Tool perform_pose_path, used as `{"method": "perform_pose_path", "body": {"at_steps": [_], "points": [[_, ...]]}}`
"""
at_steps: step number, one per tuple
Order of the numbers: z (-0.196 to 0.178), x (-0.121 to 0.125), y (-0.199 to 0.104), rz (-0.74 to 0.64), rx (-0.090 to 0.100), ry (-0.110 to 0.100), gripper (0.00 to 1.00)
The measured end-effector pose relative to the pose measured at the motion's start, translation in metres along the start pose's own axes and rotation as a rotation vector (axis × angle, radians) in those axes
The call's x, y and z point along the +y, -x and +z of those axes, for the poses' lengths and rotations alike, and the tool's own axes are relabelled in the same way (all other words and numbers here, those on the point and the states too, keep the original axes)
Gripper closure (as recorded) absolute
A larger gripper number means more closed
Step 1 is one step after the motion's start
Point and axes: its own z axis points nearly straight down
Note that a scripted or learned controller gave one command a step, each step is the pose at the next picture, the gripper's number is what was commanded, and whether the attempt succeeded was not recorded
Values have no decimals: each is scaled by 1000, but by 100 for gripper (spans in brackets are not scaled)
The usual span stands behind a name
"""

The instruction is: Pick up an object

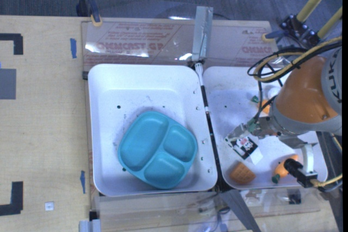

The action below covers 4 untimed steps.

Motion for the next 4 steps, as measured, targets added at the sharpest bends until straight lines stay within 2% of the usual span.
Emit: {"method": "perform_pose_path", "body": {"at_steps": [1,2,3,4], "points": [[-14,4,-3,-5,6,8,100],[-14,4,-2,-4,5,7,0],[21,65,27,-128,14,-67,0],[28,97,46,-18,9,-63,0]]}}
